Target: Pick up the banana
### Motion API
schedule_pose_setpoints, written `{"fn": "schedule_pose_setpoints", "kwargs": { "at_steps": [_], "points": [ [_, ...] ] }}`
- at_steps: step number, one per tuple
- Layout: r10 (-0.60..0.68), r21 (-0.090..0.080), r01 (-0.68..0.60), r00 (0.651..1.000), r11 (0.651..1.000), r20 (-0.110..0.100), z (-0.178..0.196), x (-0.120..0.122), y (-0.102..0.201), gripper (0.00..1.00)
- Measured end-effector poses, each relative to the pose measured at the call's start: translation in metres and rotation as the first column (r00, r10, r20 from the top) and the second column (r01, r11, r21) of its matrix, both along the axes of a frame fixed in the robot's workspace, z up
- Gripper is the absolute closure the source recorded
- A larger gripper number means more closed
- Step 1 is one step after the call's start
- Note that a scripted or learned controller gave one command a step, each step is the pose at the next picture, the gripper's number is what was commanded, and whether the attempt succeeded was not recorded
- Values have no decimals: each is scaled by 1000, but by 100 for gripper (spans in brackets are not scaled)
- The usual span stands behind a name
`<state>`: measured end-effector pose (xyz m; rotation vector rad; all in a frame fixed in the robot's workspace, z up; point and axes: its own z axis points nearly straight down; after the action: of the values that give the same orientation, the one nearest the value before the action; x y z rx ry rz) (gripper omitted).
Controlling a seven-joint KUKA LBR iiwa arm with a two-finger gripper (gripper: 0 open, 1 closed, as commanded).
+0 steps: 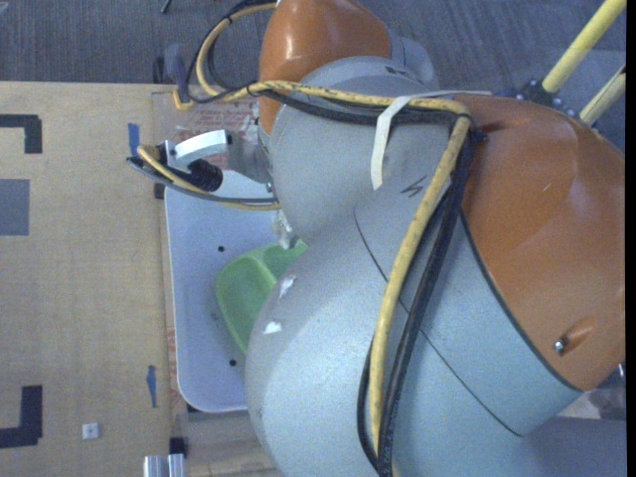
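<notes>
- Arm (pixel 328 366) sits high and close to cam and covers most of the view from 12 through 6 o'clock. It's reaching in over the bin, so it blocks the work zone.
- Orange band (pixel 318 38) is at 12 o'clock. The wrist end points toward 10 o'clock, over the top end of the white bin (pixel 194 237).
- Jaws: can't tell if released or clenched, since the wrist and arm body are in the way. No grasp confirmed.
- Banana: can't tell where it is. My guess is it lies in the part of the bin under the arm, since the bare strip of bin floor at 9 o'clock has nothing yellow and fruit-like.
- Green scoop-like obj (pixel 243 291) is on the bin floor at approx 8 o'clock, its right side tucked under the arm. It's not the target, just clutter, and could foul a descent nearby.
- Yellow cable (pixel 397 296) runs along the arm and loops out near the wrist at 11 o'clock with a white bracket (pixel 194 147). That's slack for joint travel. Don't mistake it for the banana.
- Desk (pixel 79 266) is the tan top with black corner marks at 9 o'clock, left of the bin.
- Judgement: approach/descend phase, pick not yet shown done. Risk is a blind grab or closing on the green obj.
</notes>
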<state>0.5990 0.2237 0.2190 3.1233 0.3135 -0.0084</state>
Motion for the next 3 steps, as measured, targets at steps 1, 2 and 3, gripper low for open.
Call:
{"fn": "schedule_pose_setpoints", "kwargs": {
  "at_steps": [1,2,3],
  "points": [
    [80,-1,-80,997,997,3,191,49,2,100],
    [74,0,-74,997,997,-3,21,-7,2,100],
    [3,-1,-3,1000,1000,-3,-19,-24,-1,100]
  ]
}}
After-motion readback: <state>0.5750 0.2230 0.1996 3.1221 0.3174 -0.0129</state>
